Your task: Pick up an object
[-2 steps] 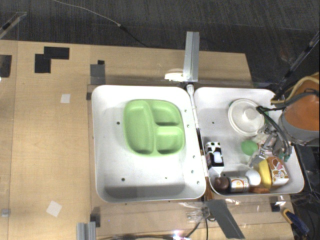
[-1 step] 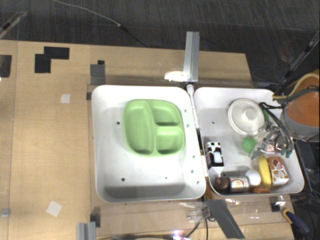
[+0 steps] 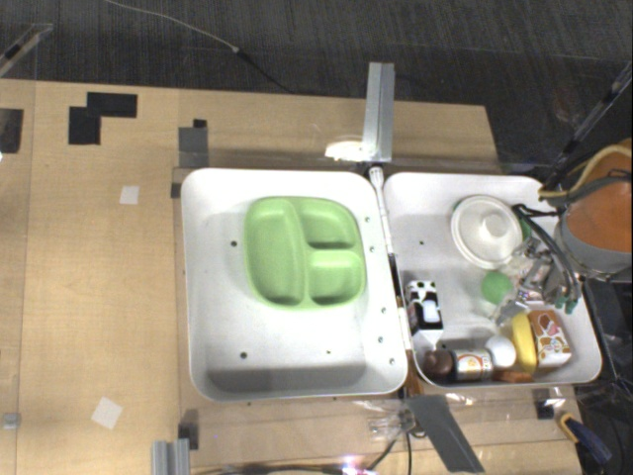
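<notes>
1. Claw (image 3: 529, 287) hovers low by the right bin's (image 3: 425, 201) right edge; I cannot tell its state.
2. White bowl (image 3: 486, 228), toward the far edge: stiff, slippery; pinch its rim.
3. Small green ball (image 3: 495, 287), just beside the claw: probably light, may roll.

R bin (image 3: 420, 216) centre open, clutter (image 3: 495, 357) along front edge — crowded

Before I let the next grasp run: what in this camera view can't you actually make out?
- Gripper, camera view: fingers blurred among cables over the right bin; whether it is open or holding anything cannot be told.
- Green object: partly covered by the gripper.
- Items in the right bin's lower corner, such as the yellow carton: crowded, labels too small to read.
- Arm: cut off by the right edge.
</notes>
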Robot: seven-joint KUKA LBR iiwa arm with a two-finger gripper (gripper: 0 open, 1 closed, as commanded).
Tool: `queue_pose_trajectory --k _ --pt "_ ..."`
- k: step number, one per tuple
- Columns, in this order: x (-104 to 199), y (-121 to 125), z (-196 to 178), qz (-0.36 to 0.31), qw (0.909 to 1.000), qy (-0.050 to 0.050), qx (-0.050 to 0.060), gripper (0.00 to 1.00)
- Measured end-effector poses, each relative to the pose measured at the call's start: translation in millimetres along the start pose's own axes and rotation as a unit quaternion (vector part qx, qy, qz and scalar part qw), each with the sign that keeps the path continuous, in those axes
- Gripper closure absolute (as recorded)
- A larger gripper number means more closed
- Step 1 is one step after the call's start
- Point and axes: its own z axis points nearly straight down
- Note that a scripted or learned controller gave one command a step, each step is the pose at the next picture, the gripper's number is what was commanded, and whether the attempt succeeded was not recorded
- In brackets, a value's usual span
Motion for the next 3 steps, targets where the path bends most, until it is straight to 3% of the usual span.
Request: queue_pose_trajectory --k 1,2,3 --pt "10 -12 13 0.044 0.999 0.005 0.0 0.0" --pt "5 -9 -2 0.04 0.9992 -0.004 -0.001 1.0" --pt "5 -9 -1 0.04 0.9992 -0.004 -0.001 0.0"
